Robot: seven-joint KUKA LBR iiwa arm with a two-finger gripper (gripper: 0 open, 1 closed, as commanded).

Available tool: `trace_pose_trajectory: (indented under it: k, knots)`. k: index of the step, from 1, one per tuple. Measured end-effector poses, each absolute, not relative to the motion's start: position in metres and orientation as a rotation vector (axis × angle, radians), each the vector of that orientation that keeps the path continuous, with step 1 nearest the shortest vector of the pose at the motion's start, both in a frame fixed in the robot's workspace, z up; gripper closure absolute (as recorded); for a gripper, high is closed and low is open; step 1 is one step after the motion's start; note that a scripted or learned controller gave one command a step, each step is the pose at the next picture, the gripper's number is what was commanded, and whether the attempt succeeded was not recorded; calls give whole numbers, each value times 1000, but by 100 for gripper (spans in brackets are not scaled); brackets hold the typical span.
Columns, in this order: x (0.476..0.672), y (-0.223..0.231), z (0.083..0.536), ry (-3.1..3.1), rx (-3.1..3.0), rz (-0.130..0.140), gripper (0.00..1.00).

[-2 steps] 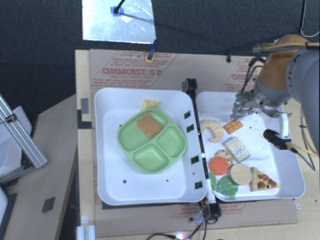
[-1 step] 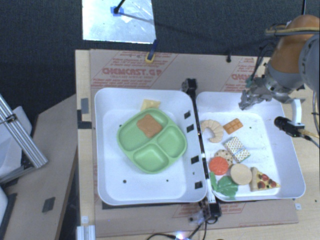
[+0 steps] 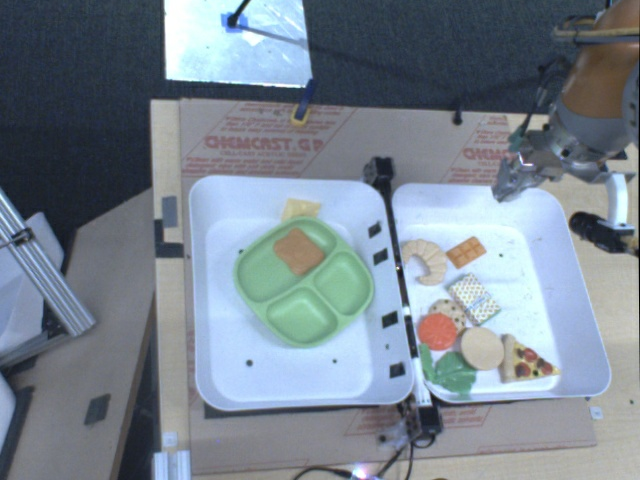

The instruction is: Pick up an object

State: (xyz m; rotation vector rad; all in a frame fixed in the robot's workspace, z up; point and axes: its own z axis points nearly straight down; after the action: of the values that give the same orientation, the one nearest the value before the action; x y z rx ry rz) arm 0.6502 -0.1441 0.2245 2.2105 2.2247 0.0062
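Toy food fills the right bin (image 3: 575, 268): a croissant (image 3: 428, 260), an orange cracker (image 3: 465, 252), a patterned packet (image 3: 473, 298), a tomato slice (image 3: 437, 331), a round tan biscuit (image 3: 481, 349), a green leafy piece (image 3: 452, 373) and a pizza slice (image 3: 524, 359), all lying loose on its floor. The left bin (image 3: 215, 268) carries a green divided plate (image 3: 303, 283) with a brown toast square (image 3: 299, 252) in its upper compartment and a yellow cheese piece (image 3: 300, 209) just beyond the plate's far rim. Above the right bin's far edge hangs the tool (image 3: 505, 186), well apart from every item, carrying nothing, and whether it is spread or closed cannot be made out.
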Motion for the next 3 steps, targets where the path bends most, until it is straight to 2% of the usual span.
trace_pose_trajectory:
  k: [2, 3]
  knots:
    - [602, -52, 214, 2231, 2214, 0, 100]
    - [574, -11, 226, 2233, 2213, 2, 100]
